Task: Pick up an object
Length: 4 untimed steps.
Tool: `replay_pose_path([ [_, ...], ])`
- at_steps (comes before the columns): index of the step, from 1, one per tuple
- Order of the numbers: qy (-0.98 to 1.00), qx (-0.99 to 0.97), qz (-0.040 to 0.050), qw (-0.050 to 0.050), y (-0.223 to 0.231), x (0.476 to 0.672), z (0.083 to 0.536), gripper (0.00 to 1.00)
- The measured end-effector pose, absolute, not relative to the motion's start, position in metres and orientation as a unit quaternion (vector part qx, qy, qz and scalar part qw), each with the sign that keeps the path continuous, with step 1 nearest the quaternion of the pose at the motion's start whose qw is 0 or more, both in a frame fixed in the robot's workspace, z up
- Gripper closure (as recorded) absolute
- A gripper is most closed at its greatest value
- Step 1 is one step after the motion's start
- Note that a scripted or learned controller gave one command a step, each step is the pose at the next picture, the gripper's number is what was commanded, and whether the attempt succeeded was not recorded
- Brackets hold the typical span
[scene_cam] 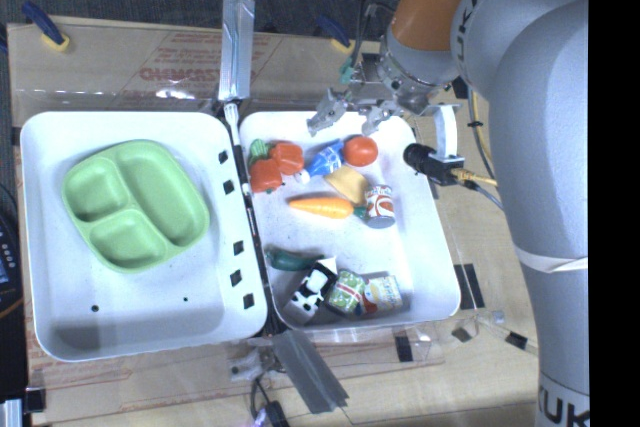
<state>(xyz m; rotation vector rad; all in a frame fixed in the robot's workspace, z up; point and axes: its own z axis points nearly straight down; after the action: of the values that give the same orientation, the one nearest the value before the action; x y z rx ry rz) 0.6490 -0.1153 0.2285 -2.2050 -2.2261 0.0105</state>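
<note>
Small round red tomato (pixel 361 151)

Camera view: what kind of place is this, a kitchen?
More likely a robot lab: a big grey arm over two white bins, one full of toy food like a carrot.

Arm (pixel 520 115) cut off by top and bottom edges at right; its bulk hides bench beyond right bin (pixel 425 245). Green item (pixel 290 260) partly tucked under black-and-white toy (pixel 314 290). Can (pixel 380 205) label too small to read. Dark object (pixel 8 245) at left edge cut off, possibly cable.
</note>
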Motion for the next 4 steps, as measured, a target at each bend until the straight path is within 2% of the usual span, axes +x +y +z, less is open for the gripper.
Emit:
replay_pose_path([
  [1, -0.697, -0.717, 0.0015, 0.002, -0.166, 0.657, 0.089, 0.0],
  [2, -0.699, -0.715, 0.0039, 0.006, -0.165, 0.656, 0.095, 1.0],
  [3, -0.625, -0.781, 0.0031, 0.004, -0.198, 0.649, 0.1, 1.0],
  [4, -0.633, -0.774, 0.003, 0.004, -0.174, 0.639, 0.089, 1.0],
])
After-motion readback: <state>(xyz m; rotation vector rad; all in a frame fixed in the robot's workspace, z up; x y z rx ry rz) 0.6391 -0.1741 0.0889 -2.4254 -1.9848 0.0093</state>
